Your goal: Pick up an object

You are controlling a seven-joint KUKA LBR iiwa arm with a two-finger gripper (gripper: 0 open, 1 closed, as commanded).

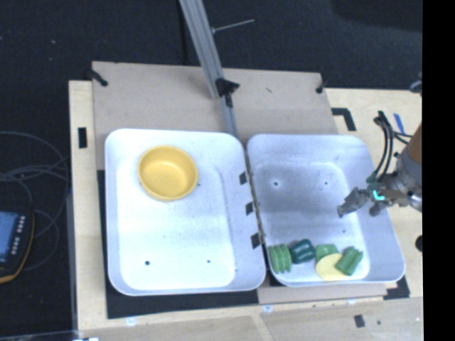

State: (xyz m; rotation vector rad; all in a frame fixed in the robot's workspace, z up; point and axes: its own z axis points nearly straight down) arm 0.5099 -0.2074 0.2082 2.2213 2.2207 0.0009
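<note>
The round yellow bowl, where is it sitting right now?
The round yellow bowl sits in the left white bin, in its upper-left part, far from the small green and yellow pieces in the right bin.

Plastic sheen over a matt board

We see two white bins (178, 212) looking like smooth plastic with a faint speckle, a glossy yellow bowl (168, 172), ribbed green pieces (279, 257) with a plastic look, the surface (206, 94) a matt tan board, and a dull metal rail (200, 38).
</note>
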